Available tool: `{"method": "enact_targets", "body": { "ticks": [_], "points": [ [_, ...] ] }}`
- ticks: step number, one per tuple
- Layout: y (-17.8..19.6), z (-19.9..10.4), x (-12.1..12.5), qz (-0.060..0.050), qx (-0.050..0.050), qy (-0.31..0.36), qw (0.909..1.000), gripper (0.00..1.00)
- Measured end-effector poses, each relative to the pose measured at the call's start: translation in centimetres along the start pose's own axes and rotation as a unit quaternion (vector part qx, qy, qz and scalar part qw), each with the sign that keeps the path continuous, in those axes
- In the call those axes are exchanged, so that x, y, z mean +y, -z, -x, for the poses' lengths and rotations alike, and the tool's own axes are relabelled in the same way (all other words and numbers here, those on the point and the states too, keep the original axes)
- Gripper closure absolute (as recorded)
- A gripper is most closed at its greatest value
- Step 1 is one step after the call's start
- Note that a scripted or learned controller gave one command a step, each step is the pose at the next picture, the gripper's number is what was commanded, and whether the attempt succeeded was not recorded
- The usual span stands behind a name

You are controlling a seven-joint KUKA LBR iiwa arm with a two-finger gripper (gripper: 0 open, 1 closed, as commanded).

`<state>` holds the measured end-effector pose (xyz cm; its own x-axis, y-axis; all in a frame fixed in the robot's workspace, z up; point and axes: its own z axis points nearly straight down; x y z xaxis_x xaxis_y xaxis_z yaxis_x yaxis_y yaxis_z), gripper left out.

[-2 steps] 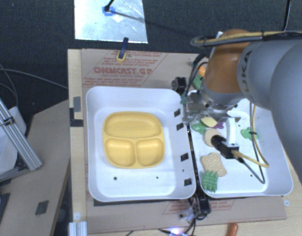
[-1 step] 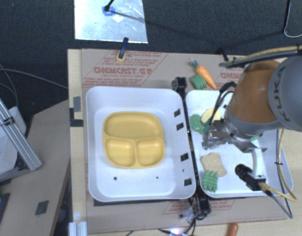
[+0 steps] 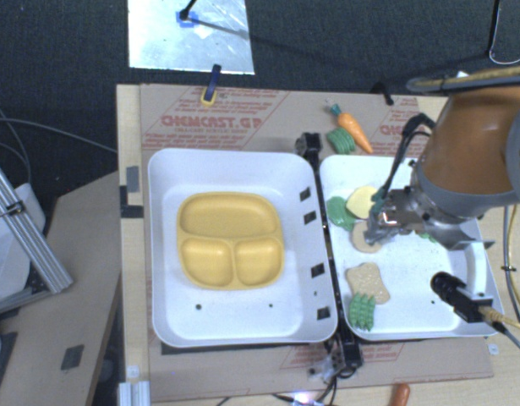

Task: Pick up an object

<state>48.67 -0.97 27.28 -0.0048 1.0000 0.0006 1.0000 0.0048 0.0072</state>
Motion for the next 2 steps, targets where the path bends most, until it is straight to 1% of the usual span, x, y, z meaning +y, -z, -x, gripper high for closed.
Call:
{"method": "enact_targets", "body": {
  "ticks": [1, 2],
  "points": [
    [-6.2, -7.7, -0.1, -0.006, 0.001, 0.003, 1.0, 1.0],
    [-6.9, -13.2, 0.1, -0.003, 0.001, 0.002, 1.0, 1.0]
  ]
}}
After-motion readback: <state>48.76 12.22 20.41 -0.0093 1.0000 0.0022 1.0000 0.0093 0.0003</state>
